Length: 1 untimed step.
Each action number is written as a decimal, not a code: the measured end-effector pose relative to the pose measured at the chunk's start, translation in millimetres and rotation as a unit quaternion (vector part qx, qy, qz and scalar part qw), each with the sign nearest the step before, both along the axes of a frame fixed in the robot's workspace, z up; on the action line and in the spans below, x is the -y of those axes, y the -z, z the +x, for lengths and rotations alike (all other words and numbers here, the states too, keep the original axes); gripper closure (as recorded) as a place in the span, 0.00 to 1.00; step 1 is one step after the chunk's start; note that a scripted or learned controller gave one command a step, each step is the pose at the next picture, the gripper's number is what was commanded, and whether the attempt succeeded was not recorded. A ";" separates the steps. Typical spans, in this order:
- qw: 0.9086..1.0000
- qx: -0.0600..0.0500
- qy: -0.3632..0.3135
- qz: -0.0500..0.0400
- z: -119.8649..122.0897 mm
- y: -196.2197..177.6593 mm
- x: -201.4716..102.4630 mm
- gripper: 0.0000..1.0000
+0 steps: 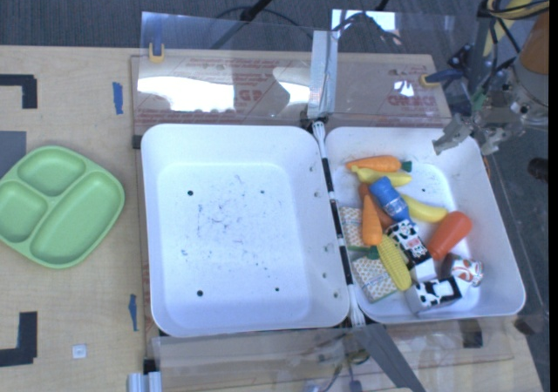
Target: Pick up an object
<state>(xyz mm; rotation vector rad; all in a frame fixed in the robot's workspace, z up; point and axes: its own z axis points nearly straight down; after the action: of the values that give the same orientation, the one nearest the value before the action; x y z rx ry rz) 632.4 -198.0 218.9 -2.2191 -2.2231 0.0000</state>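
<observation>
The right bin [501,233] holds a heap of toy food. An orange carrot [377,164] lies at the top, with a blue bottle [388,199] and a yellow banana [427,207] below it. Lower down are a red-orange pepper [449,233], a corn cob [394,261], two black-and-white cow-patterned pieces [436,291] and a waffle-patterned piece [370,277]. My gripper [466,142] hangs over the bin's far right corner, above and to the right of the heap. It is open, with nothing between its fingers.
The left bin [235,225] lies beside the right one, sharing a middle rim. A green divided plate [57,205] sits on the bench at far left. Clear panels [261,81] stand behind both bins. Cables and a stand crowd the upper right.
</observation>
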 end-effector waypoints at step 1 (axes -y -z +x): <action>1.000 0.000 0.011 0.000 -70.7 -67.6 14.6 0.00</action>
<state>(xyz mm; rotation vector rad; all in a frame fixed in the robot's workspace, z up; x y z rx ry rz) 561.7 -212.6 286.5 -2.2422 -2.1994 0.0007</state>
